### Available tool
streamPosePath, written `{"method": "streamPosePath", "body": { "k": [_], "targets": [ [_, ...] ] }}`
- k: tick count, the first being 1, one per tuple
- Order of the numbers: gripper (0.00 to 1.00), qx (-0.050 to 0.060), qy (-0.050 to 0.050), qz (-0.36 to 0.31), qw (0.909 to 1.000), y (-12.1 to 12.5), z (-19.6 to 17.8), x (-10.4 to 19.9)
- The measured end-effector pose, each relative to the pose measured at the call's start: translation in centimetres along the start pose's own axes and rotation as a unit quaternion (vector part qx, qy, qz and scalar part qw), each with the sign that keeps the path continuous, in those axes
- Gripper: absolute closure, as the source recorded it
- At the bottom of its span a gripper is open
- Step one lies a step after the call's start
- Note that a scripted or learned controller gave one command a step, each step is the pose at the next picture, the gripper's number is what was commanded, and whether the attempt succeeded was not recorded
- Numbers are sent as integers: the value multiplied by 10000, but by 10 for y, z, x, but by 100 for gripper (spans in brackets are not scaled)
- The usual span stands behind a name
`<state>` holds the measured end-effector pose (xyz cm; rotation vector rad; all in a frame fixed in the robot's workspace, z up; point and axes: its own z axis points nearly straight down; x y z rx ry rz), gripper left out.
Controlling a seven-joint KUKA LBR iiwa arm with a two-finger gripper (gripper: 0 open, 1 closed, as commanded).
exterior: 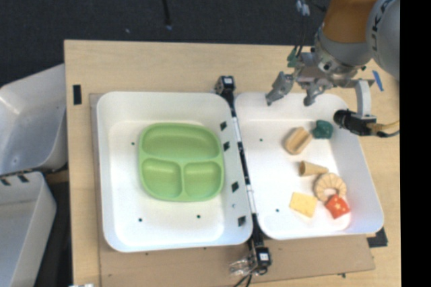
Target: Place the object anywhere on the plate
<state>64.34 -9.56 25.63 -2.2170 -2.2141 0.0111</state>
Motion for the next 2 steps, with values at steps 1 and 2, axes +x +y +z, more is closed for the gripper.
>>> {"method": "streamPosePath", "body": {
  "k": [1, 2],
  "targets": [
    [0, -59, -2, -8, 10000, 2, -7, 0],
    [0, -41, -14, -3, 10000, -3, 38, 2]
  ]
}}
